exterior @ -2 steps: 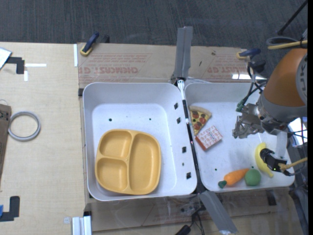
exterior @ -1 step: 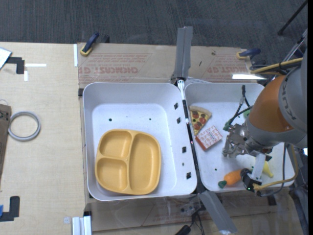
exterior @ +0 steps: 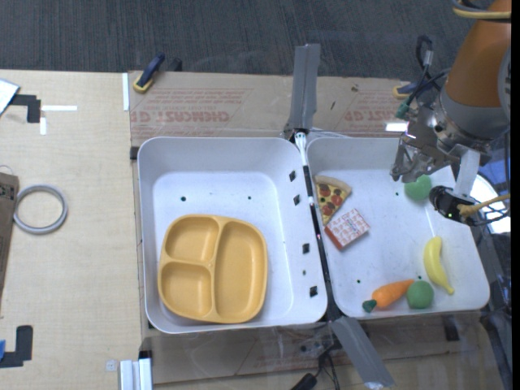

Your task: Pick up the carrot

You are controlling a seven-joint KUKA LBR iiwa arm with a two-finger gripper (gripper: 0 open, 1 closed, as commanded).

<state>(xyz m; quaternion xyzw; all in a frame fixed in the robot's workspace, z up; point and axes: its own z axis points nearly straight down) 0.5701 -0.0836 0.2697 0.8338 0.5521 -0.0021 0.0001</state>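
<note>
Apparently the claw (exterior: 409,171) is hovering, its state impossible to tell. The carrot (exterior: 388,293) is lying well below it, untouched, so reaching is pending.

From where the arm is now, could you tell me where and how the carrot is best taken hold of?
Probably at mid-body, straight down from above. The carrot lies flat in the right bin, long axis slanting from lower left to upper right, so the claw should close across its narrow width. Its thick end sits close to a green ball, so I'd stay toward the middle, away from that end.
</note>
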